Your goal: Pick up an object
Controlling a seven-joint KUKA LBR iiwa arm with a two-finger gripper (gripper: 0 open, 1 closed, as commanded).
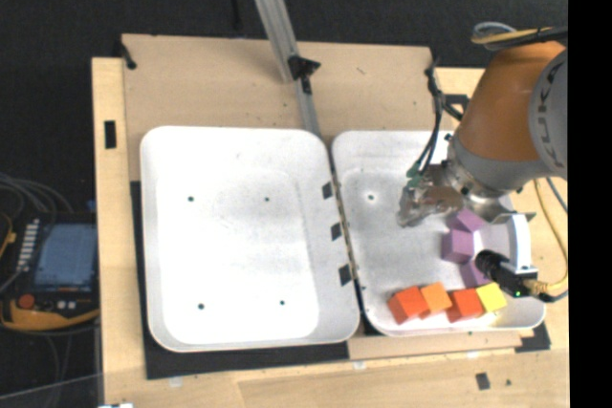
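Observation:
My gripper (413,205) hangs over the middle of the right bin (373,158), under the grey and orange arm. A purple block (462,237) lies just right of it, partly under the wrist. Along the bin's near edge stands a row of blocks: a red-orange block (409,303), an orange block (437,297), a red block (467,303) and a yellow block (491,297). Nothing shows between the fingers.
The left bin (234,234) lies beside the right one, joined by black clips. A metal pole (273,5) slants up from the bins' far edge. A pendant device (57,268) sits off the bench at the left.

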